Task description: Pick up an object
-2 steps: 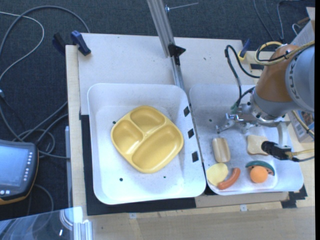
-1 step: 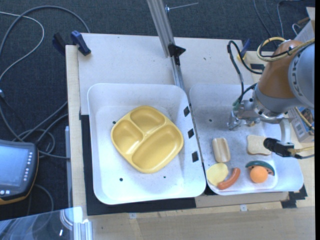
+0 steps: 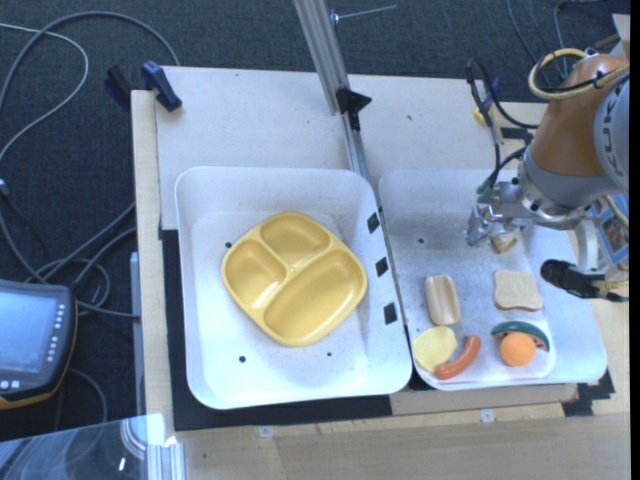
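My gripper [image 3: 486,232] hangs low over the back part of the right bin [image 3: 440,200], reaching in from the right. A small tan piece [image 3: 505,241] lies right beside its tip; whether it is touched is unclear. Nearer the front of this bin lie a slice of bread [image 3: 517,290], a hot dog bun [image 3: 441,299], a pale yellow round piece [image 3: 434,347], a red sausage [image 3: 458,359] and an orange [image 3: 517,349] with a green piece [image 3: 522,329] curving behind it.
The left bin [image 3: 200,200] holds a yellow divided plate [image 3: 293,277]. A metal pole [image 3: 322,30] rises at a slant from the bench behind the seam between the bins. Black clips [image 3: 381,266] sit along that seam.
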Available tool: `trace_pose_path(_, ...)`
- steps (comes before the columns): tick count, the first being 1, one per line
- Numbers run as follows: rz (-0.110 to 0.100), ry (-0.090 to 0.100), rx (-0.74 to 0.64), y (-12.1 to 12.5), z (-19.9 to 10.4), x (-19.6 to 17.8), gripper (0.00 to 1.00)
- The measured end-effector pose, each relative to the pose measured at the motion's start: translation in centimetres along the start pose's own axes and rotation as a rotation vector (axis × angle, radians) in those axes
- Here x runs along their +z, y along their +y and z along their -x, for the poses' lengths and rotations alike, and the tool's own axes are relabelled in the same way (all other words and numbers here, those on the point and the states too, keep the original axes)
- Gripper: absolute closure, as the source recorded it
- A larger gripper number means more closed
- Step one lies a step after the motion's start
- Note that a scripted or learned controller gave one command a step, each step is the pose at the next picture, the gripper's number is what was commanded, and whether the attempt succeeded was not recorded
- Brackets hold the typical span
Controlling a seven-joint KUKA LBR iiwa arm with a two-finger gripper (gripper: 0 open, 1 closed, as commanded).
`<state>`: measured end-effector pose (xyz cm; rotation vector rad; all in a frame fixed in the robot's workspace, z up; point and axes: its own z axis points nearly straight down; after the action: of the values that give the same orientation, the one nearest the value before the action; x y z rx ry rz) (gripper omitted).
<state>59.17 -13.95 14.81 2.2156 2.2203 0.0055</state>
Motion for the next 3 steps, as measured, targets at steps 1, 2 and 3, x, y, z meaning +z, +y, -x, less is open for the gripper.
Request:
trace_pose_path(1, 0.002, 0.000, -0.001, 0.4, -1.1, -5.3, 1.00)
trace_pose_path(2, -0.002, 0.001, 0.000, 0.5, -1.1, -6.4, 1.00)
trace_pose_path(3, -0.009, 0.005, -0.004, -0.4, -7.2, -6.1, 1.00)
